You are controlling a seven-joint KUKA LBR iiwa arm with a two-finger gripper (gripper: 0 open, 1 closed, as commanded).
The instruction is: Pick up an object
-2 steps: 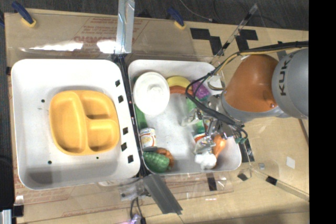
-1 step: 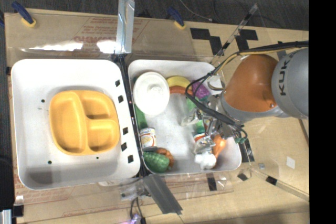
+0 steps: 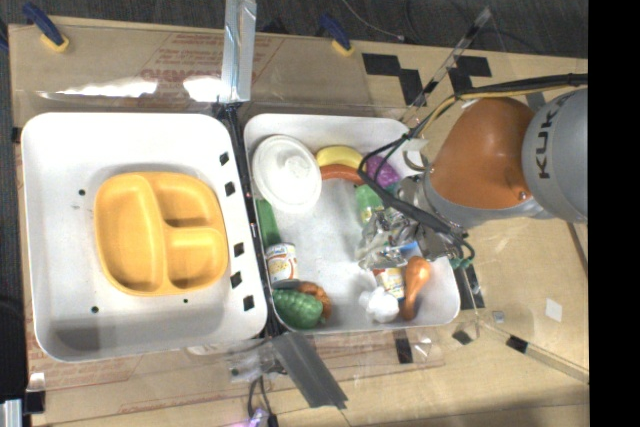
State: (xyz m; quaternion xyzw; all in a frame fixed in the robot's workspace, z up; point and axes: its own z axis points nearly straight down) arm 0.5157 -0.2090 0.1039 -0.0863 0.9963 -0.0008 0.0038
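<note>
Gripper (image 3: 390,240) of mine hangs low over the right-hand part of the right bin (image 3: 330,122), down among a crowded heap of small toys, and from this angle I cannot tell its state or whether it has anything in hold; cables and the orange band (image 3: 480,160) of my arm cover much of it. No single target is set, so any piece will do, and the nearest candidates lie just beside my tool: an orange carrot-like piece (image 3: 414,283) tilted against the bin's right wall, a white lump (image 3: 381,305) touching its lower end, and a green bottle-shaped piece (image 3: 368,202) above. I judge the chief risk to be the crowding: pieces touch one another, so a close could catch two at once, or nip an edge and let it slip. The carrot's tapered, smooth look suggests it may squirt out sideways. The bin wall so near could also block one side. Well apart, a white lidded bowl (image 3: 287,170) and a small jar (image 3: 281,264) sit by the left wall; a yellow divided tray (image 3: 160,233) rests in the left bin (image 3: 60,305).
</note>
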